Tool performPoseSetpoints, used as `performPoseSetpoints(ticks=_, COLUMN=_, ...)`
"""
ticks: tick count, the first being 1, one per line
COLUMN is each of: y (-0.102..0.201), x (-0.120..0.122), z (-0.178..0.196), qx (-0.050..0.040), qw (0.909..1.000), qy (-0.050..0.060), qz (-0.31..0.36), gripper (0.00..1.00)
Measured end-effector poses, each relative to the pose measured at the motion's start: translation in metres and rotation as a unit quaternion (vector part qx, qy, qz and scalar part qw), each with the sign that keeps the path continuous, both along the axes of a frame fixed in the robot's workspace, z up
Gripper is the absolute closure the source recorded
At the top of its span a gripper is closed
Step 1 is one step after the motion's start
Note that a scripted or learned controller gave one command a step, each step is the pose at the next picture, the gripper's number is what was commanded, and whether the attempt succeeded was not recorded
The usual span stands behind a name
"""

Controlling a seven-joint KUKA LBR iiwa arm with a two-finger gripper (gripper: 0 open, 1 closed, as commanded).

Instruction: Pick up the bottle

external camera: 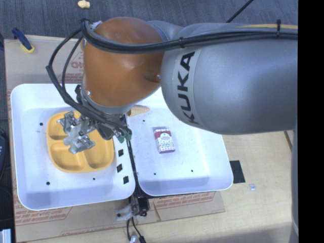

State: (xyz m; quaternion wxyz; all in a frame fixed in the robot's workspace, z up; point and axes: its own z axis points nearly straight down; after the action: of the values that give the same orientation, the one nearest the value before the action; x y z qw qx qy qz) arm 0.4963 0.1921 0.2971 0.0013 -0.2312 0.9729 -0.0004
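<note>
My gripper (78,134) hangs low over a yellow compartment tray (98,161) that lies in the left bin (30,186). Its metal tip is over the tray's left half, close to the tray's surface. The big orange wrist band and grey arm cover the back of both bins. A small tan tip (140,110) pokes out from under the arm near the divide between the bins; I cannot tell what it belongs to.
A small red and white box (164,139) lies flat in the right bin (202,178). Black cables loop around the wrist at the left. Outside the bins, a blue clip (23,39) and a yellow scrap (83,4) lie at the back left.
</note>
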Motion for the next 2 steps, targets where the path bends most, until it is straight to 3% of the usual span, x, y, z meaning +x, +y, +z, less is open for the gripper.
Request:
performPoseSetpoints(ticks=1, y=-0.004, x=-0.001, z=-0.129, qx=-0.0009, qw=0.9995, qy=0.003, qz=-0.032, gripper=1.0)
performPoseSetpoints(ticks=2, y=0.024, x=-0.006, z=-0.049, qx=0.0002, qw=1.0, qy=0.0, qz=0.007, gripper=1.0)
